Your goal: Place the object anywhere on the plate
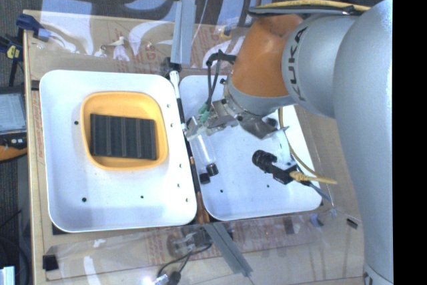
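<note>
The plate [123, 107] lies in the left bin [60, 190], arm [313, 57] over the right bin [253, 200].

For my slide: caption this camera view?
Arm's gripper reaches into right bin; yellow plate waits in left bin.

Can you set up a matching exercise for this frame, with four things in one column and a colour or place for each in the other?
Things:
1. plate
2. gripper
3. left bin
4. wrist band

Descriptions:
A. orange, on the arm above the right bin
B. white, holding the plate
C. yellow rim, dark ribbed centre
D. low over the right bin's left side, near the divider

Pairs: 1-C, 2-D, 3-B, 4-A
</note>
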